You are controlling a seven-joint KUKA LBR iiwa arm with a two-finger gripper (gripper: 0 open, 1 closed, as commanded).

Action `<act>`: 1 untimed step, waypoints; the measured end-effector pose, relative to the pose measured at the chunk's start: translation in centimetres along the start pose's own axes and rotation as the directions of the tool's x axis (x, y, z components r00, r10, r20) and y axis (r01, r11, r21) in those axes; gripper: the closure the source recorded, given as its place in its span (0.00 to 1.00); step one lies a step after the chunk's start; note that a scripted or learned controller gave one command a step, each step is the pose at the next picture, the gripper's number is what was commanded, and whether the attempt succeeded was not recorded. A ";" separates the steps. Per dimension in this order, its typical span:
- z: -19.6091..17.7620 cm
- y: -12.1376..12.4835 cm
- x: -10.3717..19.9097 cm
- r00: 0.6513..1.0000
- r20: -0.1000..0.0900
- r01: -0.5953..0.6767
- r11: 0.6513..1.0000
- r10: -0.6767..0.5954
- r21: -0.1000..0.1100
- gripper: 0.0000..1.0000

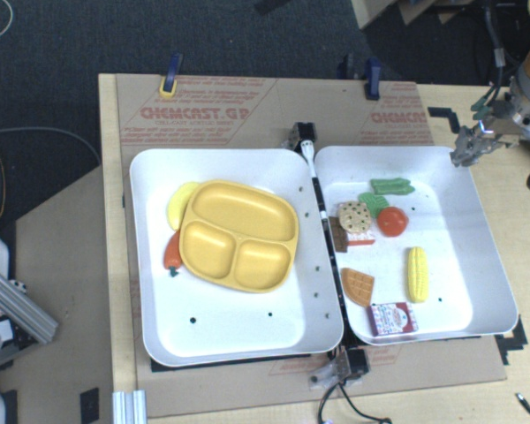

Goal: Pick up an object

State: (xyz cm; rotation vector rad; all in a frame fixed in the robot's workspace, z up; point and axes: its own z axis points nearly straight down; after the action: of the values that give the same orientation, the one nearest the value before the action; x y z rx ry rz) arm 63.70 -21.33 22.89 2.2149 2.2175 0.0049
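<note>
dark, perhaps carpeted floor (159,16)

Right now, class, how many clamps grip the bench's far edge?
2: a yellow clamp above the left bin, a blue clamp above the right bin. Others may be hidden.

A robotics lab: 2 white bins (150,237) clamped to a cardboard-covered bench (247,104), cables trailing.

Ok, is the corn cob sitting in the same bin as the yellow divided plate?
No, the corn cob lies in the right bin, while the yellow divided plate sits in the left bin.
</note>
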 end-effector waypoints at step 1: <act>-0.8 0.1 5.2 1.000 -0.004 0.004 1.000 -0.004 0.007 1.00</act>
State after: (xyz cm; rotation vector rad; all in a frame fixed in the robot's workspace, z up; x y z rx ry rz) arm 63.74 -16.14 23.70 2.2164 2.2270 0.0010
